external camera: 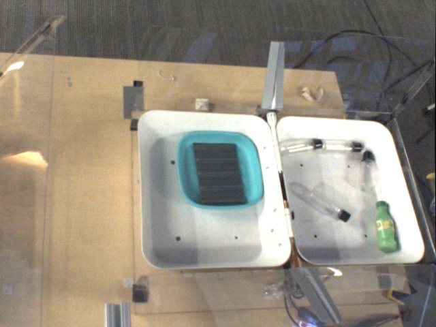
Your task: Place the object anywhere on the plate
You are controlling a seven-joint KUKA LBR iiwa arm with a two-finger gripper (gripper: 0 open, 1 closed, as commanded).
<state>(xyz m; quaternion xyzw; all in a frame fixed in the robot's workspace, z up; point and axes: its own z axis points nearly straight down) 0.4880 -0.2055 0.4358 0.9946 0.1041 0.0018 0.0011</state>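
Looking over the wooden bench [68, 203], you have bare board all along the side away from the arm's entry, and dark carpet [170, 12] beyond its far edge. The two white bins sit wall to wall. A grey metal post [274, 77] stands at the far end of their shared seam.

The left bin [157, 244] has bare floor on its near side and a narrower margin along its other walls. The right bin [402, 148] is more crowded, with bare floor mostly in its near inner corner.

You cannot tell whether the gripper is released, clenched or grasping anything, so places are given here by the bins instead.

The teal plate [255, 172] lies in the far half of the left bin, close to the seam wall. A dark ridged block [218, 174] lies flat on the plate, inside its rim.

In the right bin, three clear tubes with black caps are spread out. One [317, 144] is along the far wall, one [320, 203] is slanted mid-floor and one [368, 172] is near the outer wall. A small green bottle [385, 227] lies in the near outer corner, well apart from the plate.
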